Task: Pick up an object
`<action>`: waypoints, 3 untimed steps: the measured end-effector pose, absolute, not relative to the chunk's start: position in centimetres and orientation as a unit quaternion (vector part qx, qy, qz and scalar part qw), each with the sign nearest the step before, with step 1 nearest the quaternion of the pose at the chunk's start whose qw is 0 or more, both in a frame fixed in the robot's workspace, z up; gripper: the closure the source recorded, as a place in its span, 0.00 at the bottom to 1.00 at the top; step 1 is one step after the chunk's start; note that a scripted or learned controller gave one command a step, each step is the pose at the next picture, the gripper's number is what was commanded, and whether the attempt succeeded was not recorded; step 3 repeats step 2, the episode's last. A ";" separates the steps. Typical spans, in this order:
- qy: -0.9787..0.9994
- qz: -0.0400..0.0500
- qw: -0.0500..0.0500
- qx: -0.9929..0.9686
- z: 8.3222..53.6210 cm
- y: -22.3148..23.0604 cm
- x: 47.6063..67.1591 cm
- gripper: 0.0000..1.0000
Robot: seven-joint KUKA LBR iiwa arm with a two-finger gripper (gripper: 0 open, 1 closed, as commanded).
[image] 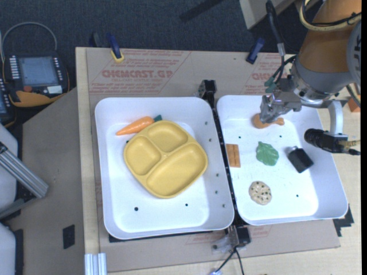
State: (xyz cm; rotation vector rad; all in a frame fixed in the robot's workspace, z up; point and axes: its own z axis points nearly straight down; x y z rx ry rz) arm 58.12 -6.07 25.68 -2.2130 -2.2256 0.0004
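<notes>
Gripper (272, 111) hangs low at the far edge of the right bin (321, 195), left of that edge's middle, its tip right over a small orange piece (262, 122). Whether it is spread, closed or clamped on the piece cannot be told from this slant; the metal hides most of the piece and only the left part and a sliver on the right show. The orange piece lies on the bin floor just inside the far edge. The arm (330, 44) rises from the gripper toward the far right corner of the bench, its orange band above the grey wrist.

Toward the near edge from the orange piece, about mid-bin, lies a green leafy piece (267, 153). Just to its right a black block (300, 159) lies tilted on the floor, apart from the green piece. Against the bin's left edge a flat brown bar (233, 155) lies lengthwise along the wall. Nearer the near edge, left of centre, sits a round speckled cookie (260, 192).

The left bin (114, 171) holds a yellow divided plate (166, 158) across its middle, turned askew. A carrot (135, 125) lies beside the plate's far left rim, its tip pointing to the bin's left edge, its green top close to the plate.
</notes>
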 end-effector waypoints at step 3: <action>-0.710 0.000 0.002 -0.705 24.4 4.9 55.6 1.00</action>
